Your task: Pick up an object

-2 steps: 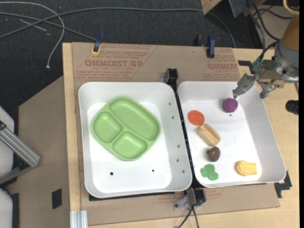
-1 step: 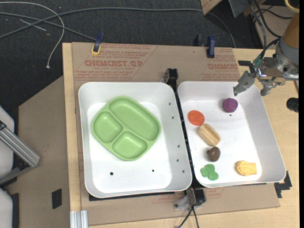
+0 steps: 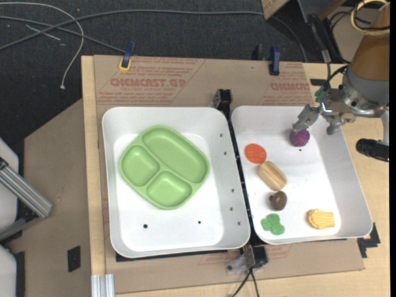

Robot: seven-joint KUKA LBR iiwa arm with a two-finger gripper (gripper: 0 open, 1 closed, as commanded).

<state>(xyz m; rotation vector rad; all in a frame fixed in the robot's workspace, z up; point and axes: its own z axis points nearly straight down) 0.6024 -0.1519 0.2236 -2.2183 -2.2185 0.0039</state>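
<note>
Claw (image 3: 317,119) sits spread open over the right bin (image 3: 346,166), one finger touching the purple object (image 3: 300,137); I judge I'm mid-approach, needing to centre, descend and close.

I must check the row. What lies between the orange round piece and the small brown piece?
The tan bread-like piece lies between the orange piece and the brown piece, in the camera view.
</note>
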